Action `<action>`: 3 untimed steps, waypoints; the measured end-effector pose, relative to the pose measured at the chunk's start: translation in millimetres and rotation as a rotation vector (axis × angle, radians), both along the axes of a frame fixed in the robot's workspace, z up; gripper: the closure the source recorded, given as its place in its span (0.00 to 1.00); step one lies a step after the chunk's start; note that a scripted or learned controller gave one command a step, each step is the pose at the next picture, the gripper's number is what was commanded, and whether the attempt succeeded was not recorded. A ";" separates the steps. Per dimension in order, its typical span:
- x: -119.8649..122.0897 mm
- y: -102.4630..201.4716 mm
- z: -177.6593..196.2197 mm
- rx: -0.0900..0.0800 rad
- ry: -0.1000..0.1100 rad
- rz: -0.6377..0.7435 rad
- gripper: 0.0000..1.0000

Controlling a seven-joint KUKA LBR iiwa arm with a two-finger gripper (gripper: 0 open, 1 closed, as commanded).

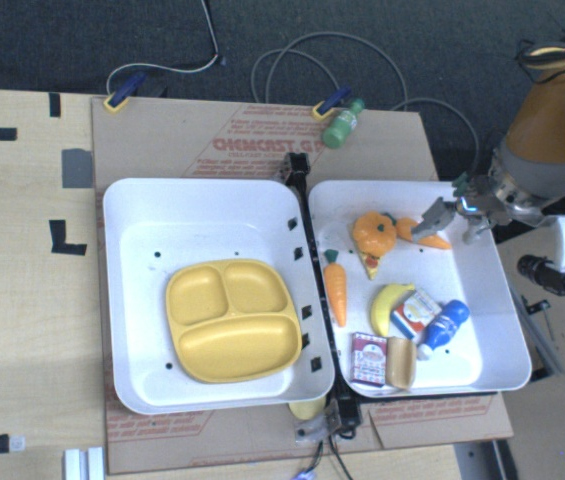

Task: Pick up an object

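The right bin [492,298] holds several small things: an orange fruit [374,233], a carrot [335,293], a yellow banana-like piece [390,306], a white packet [418,312], a blue bottle [444,328], a maroon box [368,358] and a tan bread roll [400,362]. My gripper [452,226] hangs over the bin's upper right part, just right of the orange fruit. It is open, and nothing sits between its fingers [430,220]. A small orange piece [438,241] lies just below it.
The left bin [132,218] holds a yellow divided plate [234,320]. A green bottle [342,126] lies on the cardboard behind the bins, beside cables. The grey and orange arm [542,138] comes in from the right edge.
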State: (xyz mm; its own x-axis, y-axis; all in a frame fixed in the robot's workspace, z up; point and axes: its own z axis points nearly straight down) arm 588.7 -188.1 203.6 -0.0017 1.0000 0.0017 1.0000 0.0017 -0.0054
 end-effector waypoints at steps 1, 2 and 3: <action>-23.0 63.8 -106.4 -0.001 -0.002 -0.001 0.00; 36.0 75.8 -119.5 -0.009 -0.008 -0.001 0.00; 58.9 80.1 -121.1 -0.006 0.043 -0.002 0.00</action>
State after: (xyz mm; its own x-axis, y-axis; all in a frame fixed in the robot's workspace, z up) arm 647.6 -108.0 82.5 0.0004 1.0000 -0.0043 0.9988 -0.0006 -0.0488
